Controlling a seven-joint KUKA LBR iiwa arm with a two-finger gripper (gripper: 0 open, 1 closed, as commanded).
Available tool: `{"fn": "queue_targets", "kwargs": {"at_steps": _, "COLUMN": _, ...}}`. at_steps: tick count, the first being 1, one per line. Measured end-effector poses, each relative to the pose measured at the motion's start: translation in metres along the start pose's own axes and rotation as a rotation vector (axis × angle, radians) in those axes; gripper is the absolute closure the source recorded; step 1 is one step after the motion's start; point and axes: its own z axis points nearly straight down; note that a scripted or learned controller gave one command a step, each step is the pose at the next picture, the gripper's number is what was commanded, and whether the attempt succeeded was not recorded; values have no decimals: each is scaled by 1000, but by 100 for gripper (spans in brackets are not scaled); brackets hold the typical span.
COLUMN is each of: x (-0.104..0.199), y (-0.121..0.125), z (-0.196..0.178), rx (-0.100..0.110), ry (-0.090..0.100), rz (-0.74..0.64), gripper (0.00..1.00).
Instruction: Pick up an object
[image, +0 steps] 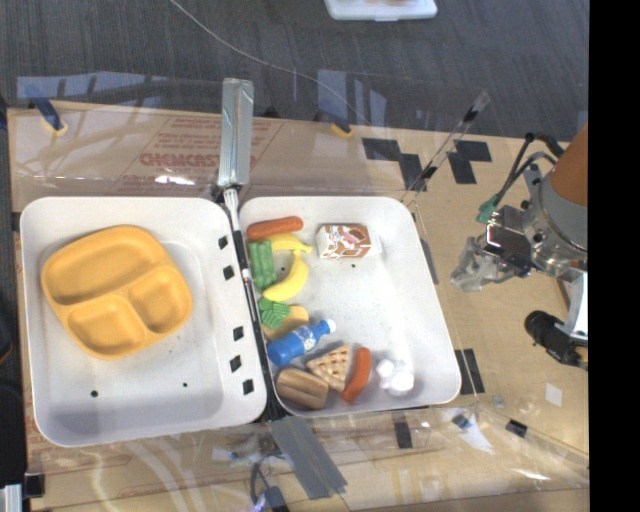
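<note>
Off at three o'clock, outside the right bin (425, 290), the gripper (478, 272) hangs over bare bench, its fingers' state impossible to tell; nothing is picked yet; banana (287, 281), blue bottle (297, 342) and carton (343, 241) lie inside, untouched.

Colours in the two bins on the worktop

The left bin (60, 415) is white and holds a yellow-orange tray (115, 290). The right bin (425, 320) is white too. In it lie a red sausage (274, 228), a yellow banana (289, 278), a green toy (262, 265), a blue bottle (297, 343) with a white cap, a brown and white carton (343, 241), a brown bread roll (301, 388), a tan pizza slice (333, 365) with red criss-cross lines, another red sausage (357, 374) and a white lump (395, 376). The worktop (500, 330) is light brown with black tape marks. The end effector (480, 268) is grey.
</note>
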Motion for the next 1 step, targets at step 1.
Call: {"fn": "queue_targets", "kwargs": {"at_steps": 1, "x": 36, "y": -20, "z": 132, "rx": 12, "ry": -2, "rz": 440, "gripper": 100}}
